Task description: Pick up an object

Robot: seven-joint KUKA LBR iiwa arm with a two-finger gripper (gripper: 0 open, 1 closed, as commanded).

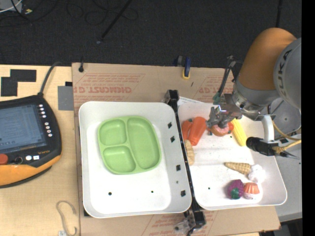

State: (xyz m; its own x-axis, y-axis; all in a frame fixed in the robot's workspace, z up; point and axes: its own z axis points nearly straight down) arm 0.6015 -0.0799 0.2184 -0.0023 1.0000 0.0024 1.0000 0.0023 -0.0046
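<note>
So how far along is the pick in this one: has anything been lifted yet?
Done: the arm has reached into the right bin, and the pincer is low over a reddish toy between the toy carrot and the toy corn. In hand: nothing visibly lifted; whether it grips the toy cannot be told. Left: grasp and raise an object. The green divided plate lies in the left bin.

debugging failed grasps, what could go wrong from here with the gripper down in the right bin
1. The gripper sits among crowded toys: the orange carrot, a reddish piece and the yellow corn. It may nudge neighbours or pinch two at once.
2. The reddish piece lies mostly hidden under the gripper, so a grasp there could slip.
</note>
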